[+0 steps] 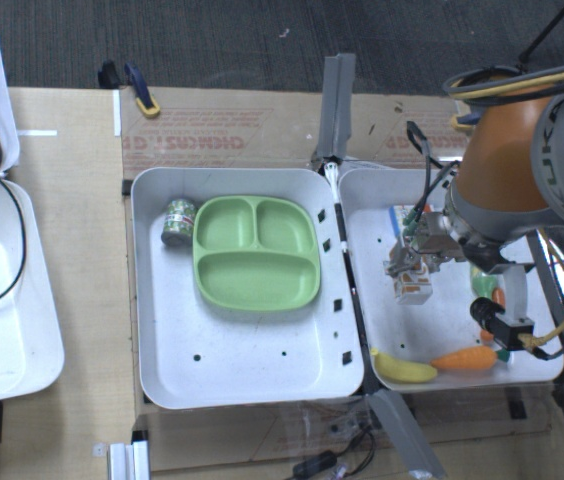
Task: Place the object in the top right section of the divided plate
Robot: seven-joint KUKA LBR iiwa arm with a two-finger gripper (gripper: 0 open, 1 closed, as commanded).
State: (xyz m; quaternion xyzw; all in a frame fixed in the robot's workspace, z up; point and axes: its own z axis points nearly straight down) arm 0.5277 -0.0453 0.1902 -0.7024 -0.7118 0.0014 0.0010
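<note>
Hovering low over the middle of the right bin point(547, 363), the gripper point(407, 261) points down at the bin floor; whether it's open or closed can't be told from this slant. A small white-and-orange box point(413, 287) sits right at its tip, touching or nearly so; can't tell if it's gripped or just lying on the floor. The grey arm point(507, 183) with its orange band comes in from the right edge over that bin. Also in the right bin: a banana point(405, 369) in the near-left corner, a carrot point(465, 360) just beside it along the near edge, a green item point(483, 286) partly hidden by the arm, and something blue point(398, 218) near the far edge, too small to identify. The left bin point(162, 358) holds the green divided plate point(257, 253) in its far half, two small sections at the far side and one long section nearer, all bare. A small can point(177, 221) stands just off the plate's left rim, near the bin's far-left corner. A grey post point(337, 108) rises between the bins at the far edge. The bench point(72, 128) is tan board with red printed lettering; a blue-and-yellow clamp point(140, 90) sits at its far edge. A white shell with a black cable point(7, 228) lies on the bench's left side. Dark carpet point(212, 18) beyond.
</note>
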